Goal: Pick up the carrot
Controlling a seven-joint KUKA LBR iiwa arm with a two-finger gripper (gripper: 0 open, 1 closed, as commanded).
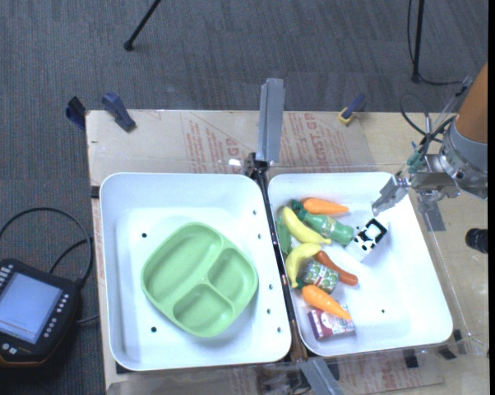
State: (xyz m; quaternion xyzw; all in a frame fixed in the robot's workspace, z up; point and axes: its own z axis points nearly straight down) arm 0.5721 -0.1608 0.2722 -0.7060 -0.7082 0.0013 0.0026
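The claw (412, 189) hangs over the right bin's (412, 319) upper right corner, and from where I stand I cannot tell whether it is released or clenched; nothing sits in it. The carrots lie to the left of the claw, piled against the bin's left wall. I count three: one carrot (325, 206) at the top of the pile, lying nearly level left to right and closest to the claw; a second carrot (338, 268) lower down, slanting down to the right; a third carrot (325, 301) below that, also slanting down to the right. Measured from the top carrot, two bananas (301, 227) curl just below and left of it, a green bottle (330, 225) lies just under it, a black-and-white cube (368, 237) rests below and to its right, apart from the pile, and a small red carton (330, 326) sits well below. One green plate (200, 280) lies in the left bin (124, 196). I'd guess the top carrot is the easiest reach, taken across its long axis
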